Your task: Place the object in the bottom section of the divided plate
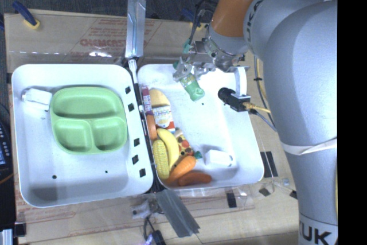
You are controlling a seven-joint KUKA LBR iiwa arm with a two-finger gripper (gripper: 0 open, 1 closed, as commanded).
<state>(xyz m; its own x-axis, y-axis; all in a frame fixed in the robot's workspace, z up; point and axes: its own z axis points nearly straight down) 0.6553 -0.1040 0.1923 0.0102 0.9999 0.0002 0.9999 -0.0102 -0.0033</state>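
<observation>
One small light-green object (194, 88) is pinched between the jaws, hanging tilted above the back part of the right bin (243, 143), so that's the thing to be placed and it's up in the air for now. Gripper (188, 74) is a cluttered metal bit with cables, closed on that green piece as far as I can make out.

Writing-wise: "KU" in black letters on the grey arm (298, 66) low at the right, more lettering up by the orange band (238, 0) but too skewed to read. Faint reddish print on the cardboard-looking tabletop (86, 37) behind the bins, can't read it. A bottle (161, 111) with a red and white label lies in the right bin, text too small.

Arm comes in from the right, bends over the bin, wrist pointing down and left.

Banana (168, 143), corn (160, 158) and carrot (183, 168) sit piled along the right bin's left wall. Green divided plate (89, 119) sits in the left bin (34, 181), well apart from the gripper
</observation>
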